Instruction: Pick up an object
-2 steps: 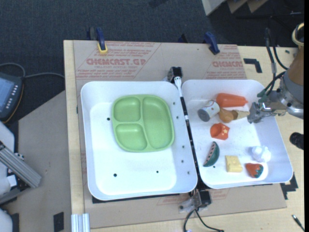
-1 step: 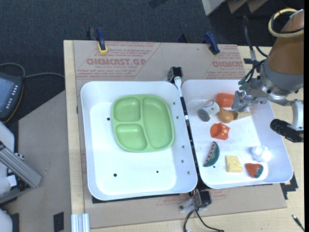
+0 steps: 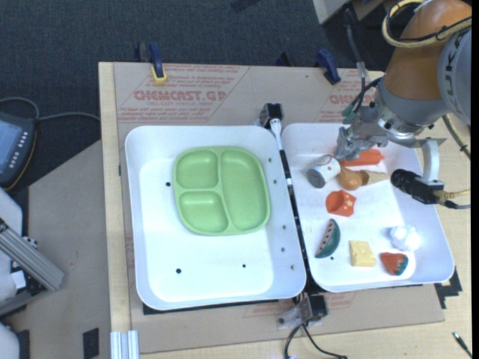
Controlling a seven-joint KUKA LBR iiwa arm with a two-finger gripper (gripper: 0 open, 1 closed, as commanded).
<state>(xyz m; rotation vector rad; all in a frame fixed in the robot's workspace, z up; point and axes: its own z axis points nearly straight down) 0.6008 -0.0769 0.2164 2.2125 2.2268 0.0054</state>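
- Orange carrot-like piece [image 3: 368,156] lies in the right bin [image 3: 438,256], near its back, right under the claw [image 3: 352,149]; likely the pick target since the claw sits directly over it.
- Claw is low over that spot, arm coming in from the right; whether it is wide, narrow or gripping anything, I cannot tell, the wrist hides it.
- Tan bread-like piece [image 3: 353,177] just in front of the orange piece, touching or nearly so; crowding could spoil a clean grip.
- Grey-white cylinder [image 3: 319,174] just left of it, tipped on its side.
- Red-orange piece [image 3: 341,203] nearer the bin middle, apart from the cluster.
- Watermelon slice [image 3: 328,239], yellow cheese block [image 3: 362,253], red-green piece [image 3: 394,262], white lump [image 3: 405,236] spread along the front, well apart from the claw.
- Left bin [image 3: 150,275] holds a green divided plate [image 3: 221,190], lying flat.
- Both bins sit on a cardboard-covered surface [image 3: 179,92], clamped at the back to keep it fixed.
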